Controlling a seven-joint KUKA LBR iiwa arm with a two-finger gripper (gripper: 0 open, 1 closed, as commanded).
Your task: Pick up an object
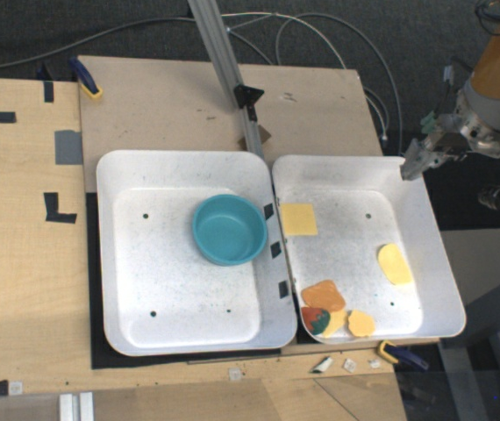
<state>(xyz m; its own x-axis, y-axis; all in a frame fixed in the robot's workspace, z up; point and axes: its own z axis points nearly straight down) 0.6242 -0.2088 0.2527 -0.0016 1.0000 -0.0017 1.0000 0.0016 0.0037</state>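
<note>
A teal bowl [229, 228] sits upright in the left bin [127, 314], close to its right wall. The right bin [434, 235] holds a flat yellow square [300, 219] at its left side and a yellow oval piece [395, 264] at its right side. In that bin's near left corner lie an orange lump [323, 294], a red and green piece [317, 321] and a small yellow round piece [360, 324]. My gripper [413, 162] hangs over the far right corner of the right bin, apart from every object, with nothing seen in it.
A slanted metal pole [219, 46] rises behind the bins, with cables [338, 33] on the dark floor beyond. Blue and yellow clamps sit at the board's far left corner [86, 78] and near right edge [401, 354]. The arm's orange band [496, 64] is at the right.
</note>
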